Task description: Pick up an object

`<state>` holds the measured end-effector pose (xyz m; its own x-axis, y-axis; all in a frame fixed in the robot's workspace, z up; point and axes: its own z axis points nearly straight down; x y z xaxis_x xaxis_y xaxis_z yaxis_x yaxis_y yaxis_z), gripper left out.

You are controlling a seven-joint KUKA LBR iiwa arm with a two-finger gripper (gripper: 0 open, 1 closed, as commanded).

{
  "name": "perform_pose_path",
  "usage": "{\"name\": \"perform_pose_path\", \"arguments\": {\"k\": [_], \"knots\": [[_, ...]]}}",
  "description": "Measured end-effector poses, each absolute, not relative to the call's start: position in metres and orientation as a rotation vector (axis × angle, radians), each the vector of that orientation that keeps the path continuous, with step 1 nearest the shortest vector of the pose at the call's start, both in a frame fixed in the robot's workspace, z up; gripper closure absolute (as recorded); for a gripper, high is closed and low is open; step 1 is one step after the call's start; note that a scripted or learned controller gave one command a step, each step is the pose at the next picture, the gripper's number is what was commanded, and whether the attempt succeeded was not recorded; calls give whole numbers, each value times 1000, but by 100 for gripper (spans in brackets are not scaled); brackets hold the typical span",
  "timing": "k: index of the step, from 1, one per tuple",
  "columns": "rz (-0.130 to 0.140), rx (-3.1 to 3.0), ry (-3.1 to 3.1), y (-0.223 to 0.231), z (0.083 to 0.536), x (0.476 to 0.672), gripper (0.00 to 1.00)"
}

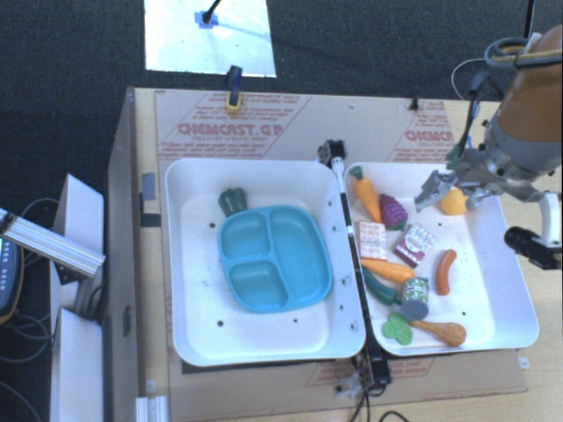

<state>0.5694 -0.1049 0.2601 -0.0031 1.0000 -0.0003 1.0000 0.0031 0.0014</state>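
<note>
Hovered over the right bin point(515, 310) — pincer point(453, 190) low at about one o'clock in it, pressed close to a yellow fruit point(454, 203). Could not tell whether spread or closed; too blurred and shadowed. No object seen held.

Looked risky from here: round, smooth, small — likely to squirt sideways under a slightly off-centre pinch and roll toward the bin wall at twelve o'clock. Could also have clipped the purple vegetable point(392, 211) or the carrot point(366, 196), both near at nine o'clock.

Showed as a bright yellow lump, partly hidden beneath the metal, lying alone on bare white floor, apart from the clutter at seven o'clock.

Left bin point(198, 236) carried the blue divided plate point(273, 258).
</note>
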Motion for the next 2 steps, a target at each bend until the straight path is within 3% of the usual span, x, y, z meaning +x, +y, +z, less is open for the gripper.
{"name": "perform_pose_path", "arguments": {"k": [1,2], "knots": [[-2,2218,2227,-104,155,635,0],[-3,2220,2218,-114,99,635,0]]}}
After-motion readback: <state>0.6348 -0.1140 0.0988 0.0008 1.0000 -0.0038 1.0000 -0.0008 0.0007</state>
